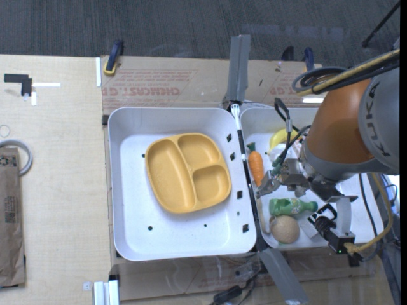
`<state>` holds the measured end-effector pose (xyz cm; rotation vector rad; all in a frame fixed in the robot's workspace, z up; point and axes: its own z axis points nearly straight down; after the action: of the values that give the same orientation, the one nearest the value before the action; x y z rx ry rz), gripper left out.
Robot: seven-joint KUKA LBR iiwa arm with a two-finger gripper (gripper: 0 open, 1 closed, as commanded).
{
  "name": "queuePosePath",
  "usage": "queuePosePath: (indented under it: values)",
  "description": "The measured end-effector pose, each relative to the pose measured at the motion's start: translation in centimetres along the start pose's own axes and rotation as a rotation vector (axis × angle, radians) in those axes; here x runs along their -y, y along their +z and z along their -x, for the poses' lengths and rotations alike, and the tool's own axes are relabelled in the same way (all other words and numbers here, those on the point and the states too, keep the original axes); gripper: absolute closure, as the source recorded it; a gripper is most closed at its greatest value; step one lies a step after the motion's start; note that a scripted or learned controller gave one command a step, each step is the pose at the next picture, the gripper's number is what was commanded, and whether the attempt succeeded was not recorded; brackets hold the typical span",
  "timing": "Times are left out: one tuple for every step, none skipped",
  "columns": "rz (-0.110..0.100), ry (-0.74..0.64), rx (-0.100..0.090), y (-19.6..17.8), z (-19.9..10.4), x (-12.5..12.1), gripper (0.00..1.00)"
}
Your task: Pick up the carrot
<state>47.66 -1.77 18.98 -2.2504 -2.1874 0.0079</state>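
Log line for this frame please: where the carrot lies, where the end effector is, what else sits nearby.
carrot: right bin, left edge, not held | end effector: beside carrot | green bottle, yellow tray in left bin

Matt yellow plastic tray (pixel 188 172), smooth white bin (pixel 127 189), pale wood-look bench (pixel 57 170)

yellow item (pixel 278 137) half hidden behind arm (pixel 343 132)
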Motion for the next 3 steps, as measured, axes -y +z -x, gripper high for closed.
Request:
queuePosePath:
  values:
    - [-0.003, 0.002, 0.001, -0.8, 0.1, 0.0, 1.00]
    - [0.002, -0.439, 0.000, -0.1, -6.0, 0.1, 1.00]
    - [0.004, -0.254, 0.002, -19.5, -6.7, 0.1, 1.00]
